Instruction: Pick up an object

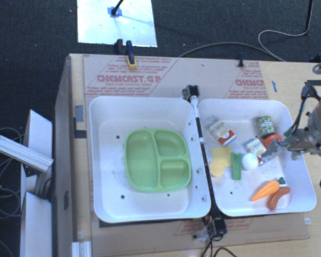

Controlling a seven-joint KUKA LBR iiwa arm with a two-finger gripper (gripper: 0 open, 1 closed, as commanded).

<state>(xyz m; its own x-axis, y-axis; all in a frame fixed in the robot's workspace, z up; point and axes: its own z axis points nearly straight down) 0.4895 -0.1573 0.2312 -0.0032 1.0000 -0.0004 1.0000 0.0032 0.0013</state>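
The right bin (297,167) holds several small items. Among them are a white and red carton (222,132), a green can (265,125), a yellow cheese slice (220,161), a green stick (236,166), a white ball (250,161), a silver packet (254,145), a red piece (273,138), a carrot (266,190) and a sausage (279,197). My gripper (272,150) reaches in from the right edge. It sits low over the bin, just right of the white ball and the silver packet and below the red piece. Nothing is visibly lifted.
The left bin (107,143) carries a green divided plate (158,159). A black rail (200,138) runs between the two bins. Cables and a clamp (129,53) lie along the bench's far edge.
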